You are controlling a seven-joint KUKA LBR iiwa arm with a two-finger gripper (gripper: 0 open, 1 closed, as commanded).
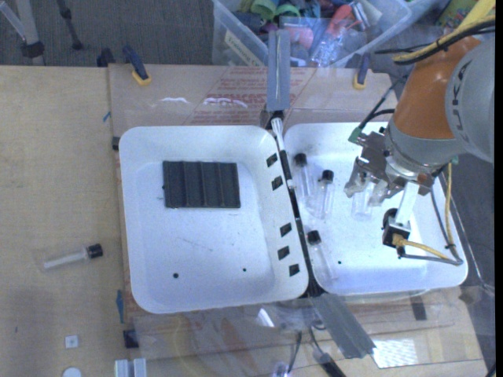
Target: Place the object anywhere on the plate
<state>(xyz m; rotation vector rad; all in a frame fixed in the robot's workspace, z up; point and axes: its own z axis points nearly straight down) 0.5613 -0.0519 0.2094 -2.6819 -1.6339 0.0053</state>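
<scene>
A black ridged plate lies flat in the upper left part of the left bin. Several clear vials with black caps lie in the right bin: one close to the divider, one beside it, and one lower down by the divider. My gripper hangs low over the middle of the right bin, to the right of the upper two vials. A clear shape shows just under it, too faint to name.
A metal divider with black clips separates the bins. Another vial lies on the wooden bench left of the bins. A clear tub of coloured toys stands behind. Yellow cable trails across the right bin's lower right.
</scene>
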